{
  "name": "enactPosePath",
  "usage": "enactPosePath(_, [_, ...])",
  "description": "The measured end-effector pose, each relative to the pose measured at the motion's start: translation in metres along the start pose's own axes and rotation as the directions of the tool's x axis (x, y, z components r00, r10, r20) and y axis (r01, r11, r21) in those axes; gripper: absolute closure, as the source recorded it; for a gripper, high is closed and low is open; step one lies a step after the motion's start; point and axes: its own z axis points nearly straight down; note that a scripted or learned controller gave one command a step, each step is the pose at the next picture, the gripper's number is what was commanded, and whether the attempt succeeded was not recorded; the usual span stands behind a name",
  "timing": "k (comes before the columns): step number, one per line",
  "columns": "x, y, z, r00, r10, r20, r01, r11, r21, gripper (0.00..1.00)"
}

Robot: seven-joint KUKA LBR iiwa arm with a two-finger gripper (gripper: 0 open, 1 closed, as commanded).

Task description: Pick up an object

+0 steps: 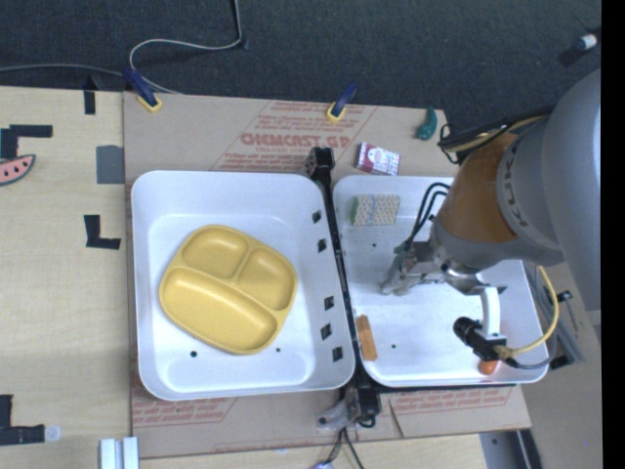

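Yellow divided plate [228, 287], white bins [156, 203]

Two white bins [146, 262]. One yellow divided plate [228, 287], left of frame. One orange stick [366, 337], one green-patterned pad [376, 209], right. One arm [518, 193]. Two yellow clamps [341, 106], top.

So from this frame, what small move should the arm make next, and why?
Probably a short shift toward the small orange piece at the right bin's near-left edge, or toward the patterned pad at its far end. The gripper sits low over bare white floor between the two, with nothing visible between its fingers, so closing here would likely grasp nothing.
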Motion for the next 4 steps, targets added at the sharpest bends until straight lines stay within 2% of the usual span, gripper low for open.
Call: enactPosePath(4, [0.003, 0.0, -0.036, 1.0, -0.004, -0.006, 0.004, 1.0, 0.005, 1.0])
